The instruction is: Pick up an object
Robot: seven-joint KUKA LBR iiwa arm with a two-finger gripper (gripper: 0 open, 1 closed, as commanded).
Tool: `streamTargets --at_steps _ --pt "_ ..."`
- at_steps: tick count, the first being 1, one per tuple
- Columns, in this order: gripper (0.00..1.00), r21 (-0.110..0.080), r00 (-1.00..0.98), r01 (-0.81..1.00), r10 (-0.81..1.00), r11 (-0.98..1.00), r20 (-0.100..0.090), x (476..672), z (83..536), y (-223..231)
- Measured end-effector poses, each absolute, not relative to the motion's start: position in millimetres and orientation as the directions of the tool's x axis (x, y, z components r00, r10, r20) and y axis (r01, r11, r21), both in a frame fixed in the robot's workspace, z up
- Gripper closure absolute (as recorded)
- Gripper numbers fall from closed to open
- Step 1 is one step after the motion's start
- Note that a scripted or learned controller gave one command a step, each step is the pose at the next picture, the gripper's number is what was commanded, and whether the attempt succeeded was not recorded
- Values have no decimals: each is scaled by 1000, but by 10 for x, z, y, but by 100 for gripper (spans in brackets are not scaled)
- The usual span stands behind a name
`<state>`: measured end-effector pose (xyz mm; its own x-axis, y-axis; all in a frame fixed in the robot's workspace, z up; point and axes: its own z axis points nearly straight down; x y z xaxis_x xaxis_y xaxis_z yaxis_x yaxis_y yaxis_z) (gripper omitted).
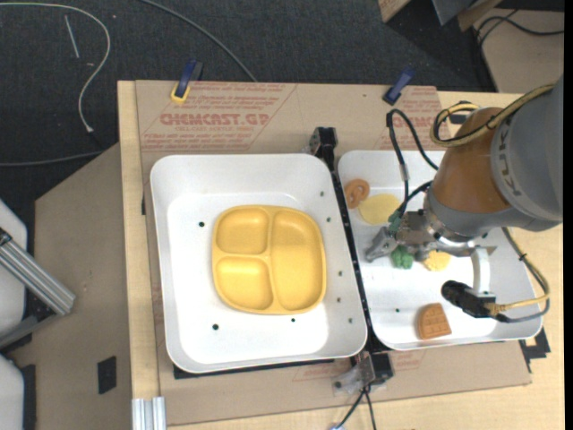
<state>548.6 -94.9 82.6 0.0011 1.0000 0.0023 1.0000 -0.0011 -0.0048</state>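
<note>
Cardboard sheeting (224, 115) covers the bench beneath two shallow white bins. Left bin (179, 195): a yellow three-compartment plate (269, 260) at its centre. Right bin (510, 330): the grey arm (515, 173) enters from 3 o'clock, and the gripper (387, 245) sits low near the bin's centre, touching a small green object (403, 260); whether the gripper is wide or closed cannot be told. A brown round piece (358, 191) lies at 11 o'clock, a pale yellow piece (380, 209) beside it, and a tan biscuit (434, 321) at 6 o'clock.
</note>
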Motion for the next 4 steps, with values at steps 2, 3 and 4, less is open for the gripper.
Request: streamTargets --at_steps 2,3,4 --pt "100 3 -1 1000 1000 1 0 5505 1594 -951" --pt "100 6 -2 1000 1000 2 0 5436 2179 -904" --pt "100 5 -2 1000 1000 2 0 5416 2679 -807"
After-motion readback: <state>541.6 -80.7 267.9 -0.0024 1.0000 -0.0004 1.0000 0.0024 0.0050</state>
